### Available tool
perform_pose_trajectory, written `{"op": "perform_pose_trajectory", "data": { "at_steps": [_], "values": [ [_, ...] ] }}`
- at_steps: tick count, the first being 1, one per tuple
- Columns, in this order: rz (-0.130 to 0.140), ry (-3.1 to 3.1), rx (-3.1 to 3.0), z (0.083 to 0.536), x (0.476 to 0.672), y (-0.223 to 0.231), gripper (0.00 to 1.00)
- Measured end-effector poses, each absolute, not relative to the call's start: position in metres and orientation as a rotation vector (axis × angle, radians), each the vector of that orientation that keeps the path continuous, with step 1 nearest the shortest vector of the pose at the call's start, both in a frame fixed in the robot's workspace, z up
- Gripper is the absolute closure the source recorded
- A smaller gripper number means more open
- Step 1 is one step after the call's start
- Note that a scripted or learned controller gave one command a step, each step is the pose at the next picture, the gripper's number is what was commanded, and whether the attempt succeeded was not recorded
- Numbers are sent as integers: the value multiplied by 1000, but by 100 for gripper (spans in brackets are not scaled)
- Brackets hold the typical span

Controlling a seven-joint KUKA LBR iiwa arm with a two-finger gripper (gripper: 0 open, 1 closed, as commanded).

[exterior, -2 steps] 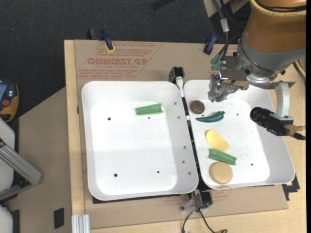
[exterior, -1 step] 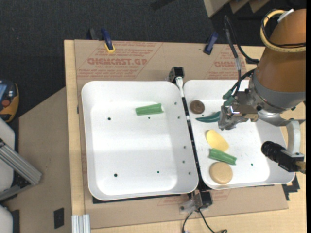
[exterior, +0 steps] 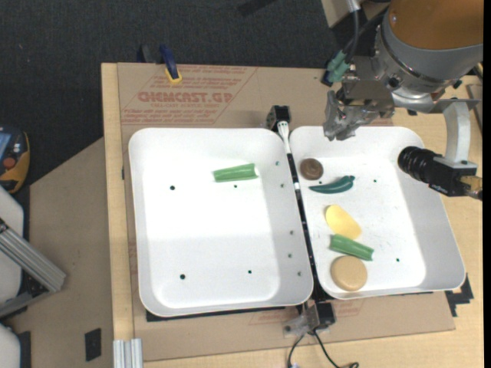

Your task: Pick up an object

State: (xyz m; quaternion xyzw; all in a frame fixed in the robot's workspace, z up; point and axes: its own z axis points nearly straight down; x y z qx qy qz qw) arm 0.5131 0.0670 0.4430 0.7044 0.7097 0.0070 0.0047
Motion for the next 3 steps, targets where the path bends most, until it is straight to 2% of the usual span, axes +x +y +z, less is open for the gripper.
{"op": "perform_pose_trajectory", "data": {
  "at_steps": [1, 2, 3],
  "values": [
    [4, 2221, 2219, 445, 500, 68, 100],
    [-19, 2220, 2235, 325, 477, 20, 100],
    [21, 2217, 2209, 442, 536, 51, 100]
  ]
}}
